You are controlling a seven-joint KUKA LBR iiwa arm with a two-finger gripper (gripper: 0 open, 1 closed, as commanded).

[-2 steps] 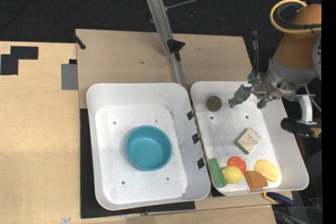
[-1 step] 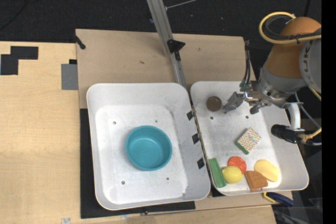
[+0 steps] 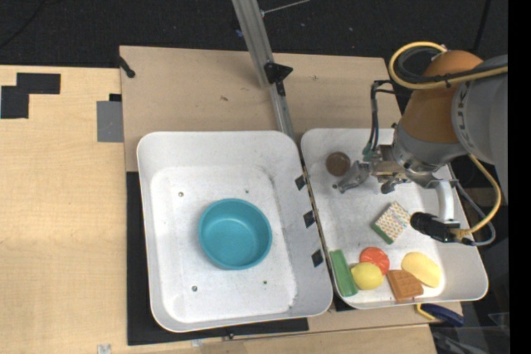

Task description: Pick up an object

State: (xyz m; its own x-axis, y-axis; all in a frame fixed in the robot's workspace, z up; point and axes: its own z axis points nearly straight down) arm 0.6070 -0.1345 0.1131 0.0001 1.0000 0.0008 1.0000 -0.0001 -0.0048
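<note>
Gripper [image 3: 358, 176] low in the right bin [image 3: 473, 282] — fingers spread, unladen — beside a brown ball [image 3: 337, 162]

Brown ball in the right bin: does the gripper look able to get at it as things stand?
Probably yes. The brown ball lies alone near the right bin's far corner, nothing on or against it, and the gripper hangs just beside it. The bin wall close behind may crowd the approach.
</note>
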